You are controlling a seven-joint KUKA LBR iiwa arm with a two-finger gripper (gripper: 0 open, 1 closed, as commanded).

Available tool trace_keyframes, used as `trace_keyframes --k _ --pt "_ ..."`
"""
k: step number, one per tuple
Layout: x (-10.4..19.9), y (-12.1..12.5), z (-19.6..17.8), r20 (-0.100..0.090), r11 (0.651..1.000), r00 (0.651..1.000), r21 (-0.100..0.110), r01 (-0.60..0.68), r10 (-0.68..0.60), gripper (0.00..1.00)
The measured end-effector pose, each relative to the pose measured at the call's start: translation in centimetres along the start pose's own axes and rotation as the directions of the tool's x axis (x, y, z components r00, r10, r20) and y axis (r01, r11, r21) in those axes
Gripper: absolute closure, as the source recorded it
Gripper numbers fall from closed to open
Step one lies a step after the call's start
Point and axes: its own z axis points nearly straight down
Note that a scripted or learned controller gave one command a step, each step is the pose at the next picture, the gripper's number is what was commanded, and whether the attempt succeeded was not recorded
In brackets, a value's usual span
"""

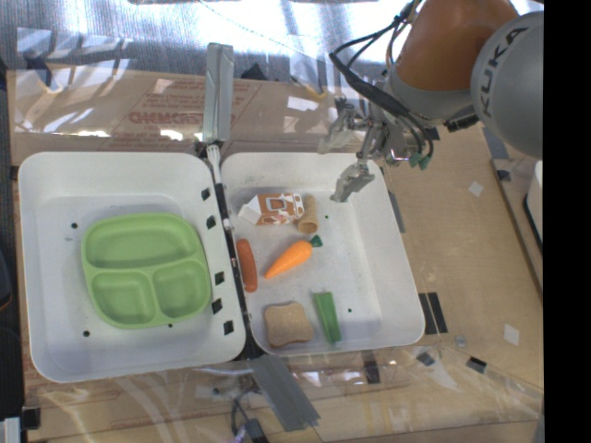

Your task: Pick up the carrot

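Overhead, two white bins are seen side by side on the table. A green divided plate is set in the left bin. In the right bin, the carrot is laid near the middle, between a sausage and a green pod, with a bread slice below. The pincer is held above the bin's far right corner, apart from the carrot; nothing is gripped, and its opening cannot be judged.
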Motion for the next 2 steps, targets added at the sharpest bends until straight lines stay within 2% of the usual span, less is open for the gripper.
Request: trace_keyframes --k 1,2 --pt "-0.8 2.1 16.0 0.002 0.997 0.997 -0.001 0.082 -0.082 0.0" --pt "5.7 4.9 16.0 -0.001 0.937 0.937 -0.002 0.35 -0.35 0.0"
